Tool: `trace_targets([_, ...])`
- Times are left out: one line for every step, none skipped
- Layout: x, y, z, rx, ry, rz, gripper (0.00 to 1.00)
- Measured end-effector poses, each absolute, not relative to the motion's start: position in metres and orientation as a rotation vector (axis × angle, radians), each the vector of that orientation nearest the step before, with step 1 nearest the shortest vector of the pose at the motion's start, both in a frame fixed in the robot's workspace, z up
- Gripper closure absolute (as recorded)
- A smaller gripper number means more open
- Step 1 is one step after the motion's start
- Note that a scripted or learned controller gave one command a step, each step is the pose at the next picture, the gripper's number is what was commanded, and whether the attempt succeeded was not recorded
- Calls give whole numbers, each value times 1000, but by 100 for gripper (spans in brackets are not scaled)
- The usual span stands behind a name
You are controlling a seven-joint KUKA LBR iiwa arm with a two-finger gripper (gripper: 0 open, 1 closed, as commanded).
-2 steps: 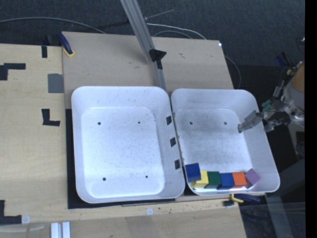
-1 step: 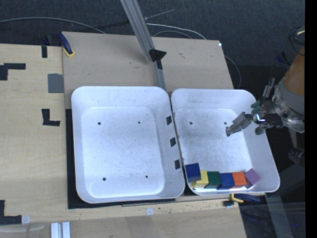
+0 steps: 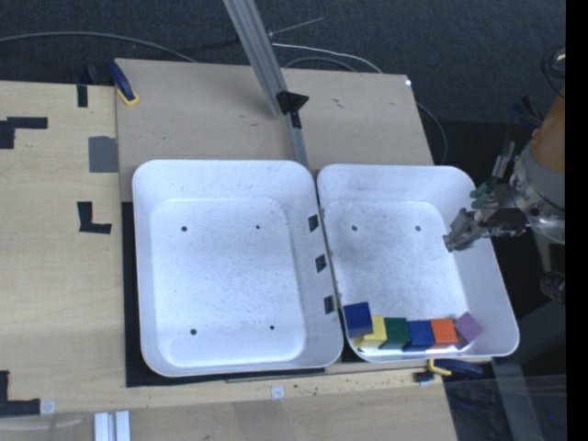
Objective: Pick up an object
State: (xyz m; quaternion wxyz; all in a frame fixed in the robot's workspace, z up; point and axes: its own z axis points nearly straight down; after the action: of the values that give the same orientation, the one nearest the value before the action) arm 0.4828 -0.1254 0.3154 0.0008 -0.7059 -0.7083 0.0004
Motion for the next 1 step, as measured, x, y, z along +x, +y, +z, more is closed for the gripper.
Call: trace_targets([511, -158, 204, -2218, -2215, 9, 100])
